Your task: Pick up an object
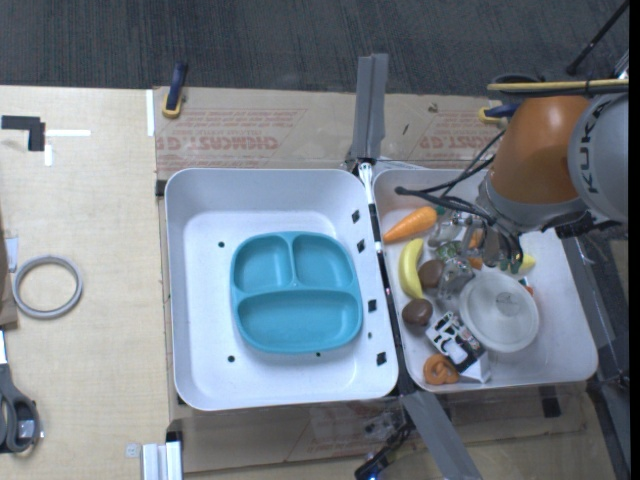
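Arm is low over the right bin (575,363), wrist with orange band above the clutter; gripper (462,246) sits in the middle of the pile, roughly between the carrot (411,224) and the clear lidded container (503,311). Cables and wrist hardware cover the tips, so I cannot tell how the claw stands, and nothing is visibly held.

Doing the step well, as a judgement: pick one item with free space on both sides, not a packed one. Carrot looks like the best candidate, lying alone at the bin's upper left, tilted, near the divider wall. Approach straight down, close across its narrow width, lift vertically so neighbours are not dragged. Banana (411,268) is next best but touches a brown round fruit (430,273) on its right. Risk: the bin wall beside the carrot may block one side of the approach.

Look of the candidates: carrot is orange, tapered, smooth, likely plastic toy, may slip. Banana yellow, curved, upright in the view. A second brown fruit (417,313) below it, a black-and-white printed box (455,338), an orange lumpy piece (438,370) at the bottom.

Left bin (190,298) holds a blue divided plate (297,293), three compartments.
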Motion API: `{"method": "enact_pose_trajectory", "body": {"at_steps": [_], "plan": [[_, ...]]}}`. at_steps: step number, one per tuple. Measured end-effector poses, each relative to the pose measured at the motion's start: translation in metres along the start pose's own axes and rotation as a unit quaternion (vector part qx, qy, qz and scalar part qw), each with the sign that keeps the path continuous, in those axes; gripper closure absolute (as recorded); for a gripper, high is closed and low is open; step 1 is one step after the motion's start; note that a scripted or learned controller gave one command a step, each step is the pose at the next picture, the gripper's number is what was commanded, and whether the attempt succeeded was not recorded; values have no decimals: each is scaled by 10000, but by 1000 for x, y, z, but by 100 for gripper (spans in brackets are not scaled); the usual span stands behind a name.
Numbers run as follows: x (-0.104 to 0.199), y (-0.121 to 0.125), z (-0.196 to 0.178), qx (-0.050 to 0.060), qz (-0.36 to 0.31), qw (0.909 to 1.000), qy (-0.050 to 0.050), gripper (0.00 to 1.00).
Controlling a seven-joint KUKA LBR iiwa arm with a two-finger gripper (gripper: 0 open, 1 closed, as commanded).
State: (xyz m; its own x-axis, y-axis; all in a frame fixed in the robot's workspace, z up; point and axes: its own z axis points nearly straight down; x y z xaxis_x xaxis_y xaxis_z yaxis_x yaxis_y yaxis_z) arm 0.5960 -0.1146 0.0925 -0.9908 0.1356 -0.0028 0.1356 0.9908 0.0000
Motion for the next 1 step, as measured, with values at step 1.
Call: {"method": "enact_pose_trajectory", "body": {"at_steps": [1], "plan": [[89, -4, -1, 3, 505, 9987, -13, 0]]}}
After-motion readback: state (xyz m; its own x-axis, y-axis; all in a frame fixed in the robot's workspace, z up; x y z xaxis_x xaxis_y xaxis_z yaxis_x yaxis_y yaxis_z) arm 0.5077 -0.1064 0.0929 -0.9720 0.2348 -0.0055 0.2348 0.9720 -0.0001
